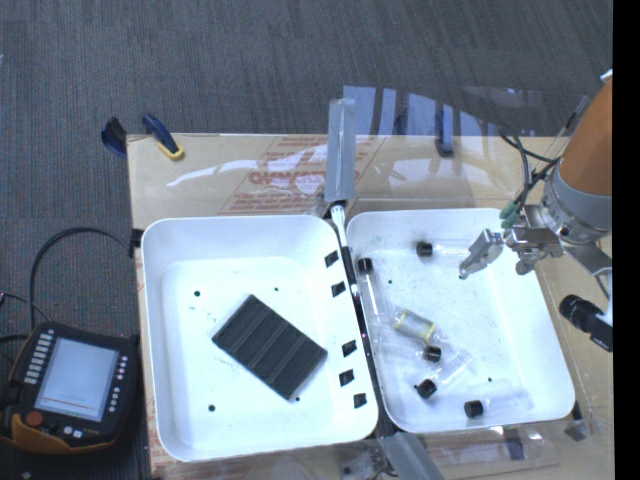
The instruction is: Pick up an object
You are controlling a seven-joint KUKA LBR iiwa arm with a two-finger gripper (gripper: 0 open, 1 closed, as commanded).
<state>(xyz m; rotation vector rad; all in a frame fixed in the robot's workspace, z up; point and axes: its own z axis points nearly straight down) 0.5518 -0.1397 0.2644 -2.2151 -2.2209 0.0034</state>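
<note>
Below-left of your gripper [497, 251], whose finger state I couldn't tell, the small vial [414, 323] lay slantwise.

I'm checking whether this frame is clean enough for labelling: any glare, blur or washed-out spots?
In the camera view, the clear panel behind the bins throws bluish reflections; both white bins are bright enough to lose surface detail; the clear tubes in the right bin nearly vanish against it; the tool looks slightly soft; the dark ribbed slab reads sharply.
</note>
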